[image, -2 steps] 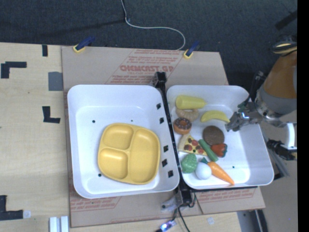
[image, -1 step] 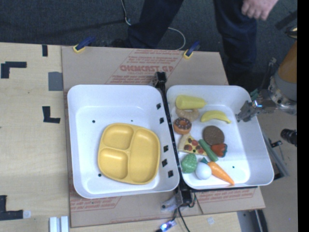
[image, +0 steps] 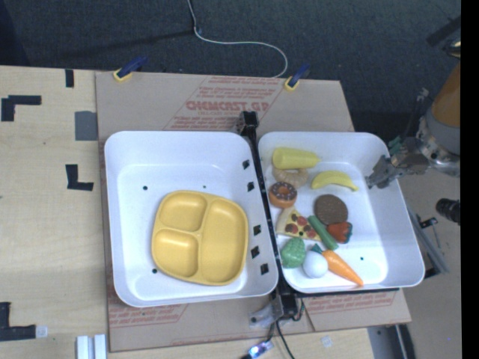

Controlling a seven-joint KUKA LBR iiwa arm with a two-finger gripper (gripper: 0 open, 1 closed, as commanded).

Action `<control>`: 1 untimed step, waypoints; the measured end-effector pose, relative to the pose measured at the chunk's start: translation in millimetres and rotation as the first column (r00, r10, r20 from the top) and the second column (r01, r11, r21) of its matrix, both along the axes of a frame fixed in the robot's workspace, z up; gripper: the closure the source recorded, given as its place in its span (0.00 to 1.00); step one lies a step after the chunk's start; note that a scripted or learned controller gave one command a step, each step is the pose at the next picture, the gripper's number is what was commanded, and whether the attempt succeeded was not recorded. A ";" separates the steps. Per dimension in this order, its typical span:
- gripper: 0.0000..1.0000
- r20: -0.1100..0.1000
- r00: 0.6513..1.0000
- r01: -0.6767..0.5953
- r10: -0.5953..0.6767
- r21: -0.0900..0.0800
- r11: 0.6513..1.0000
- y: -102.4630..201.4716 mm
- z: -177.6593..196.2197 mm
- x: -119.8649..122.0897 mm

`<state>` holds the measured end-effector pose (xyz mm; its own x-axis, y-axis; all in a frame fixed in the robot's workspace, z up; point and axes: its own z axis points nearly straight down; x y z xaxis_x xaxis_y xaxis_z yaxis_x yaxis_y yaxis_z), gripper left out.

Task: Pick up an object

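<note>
We take the small yellow plastic toy banana [image: 334, 179] as the likeliest target: it lies in the right-hand shallow white bin [image: 397, 223], toward its far half, nearest to the dark two-finger gripper [image: 378, 174] that sits at the bin's right rim. Whether that gripper is parted or closed we cannot tell; nothing shows between its fingers. We judge the banana to be light, hollow and rigid, with a smooth skin that may slip, so we would close across its narrow middle, squarely over the curve. Its long axis runs roughly left to right across the bin, arching away from us, tips pointing slightly down. It lies apart from the brown round toy patty [image: 331, 209] just below it, leaving room for fingers. The yellow compartment plate [image: 200, 236] rests in the left-hand white bin [image: 123, 170].
</note>
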<state>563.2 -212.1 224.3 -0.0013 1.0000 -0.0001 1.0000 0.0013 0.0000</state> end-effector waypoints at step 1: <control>1.00 -0.001 1.000 -0.005 0.005 0.002 1.000 56.7 5.8 -6.2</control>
<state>557.0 -155.4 230.1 -0.0063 1.0000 0.0019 1.0000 0.0063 -0.0012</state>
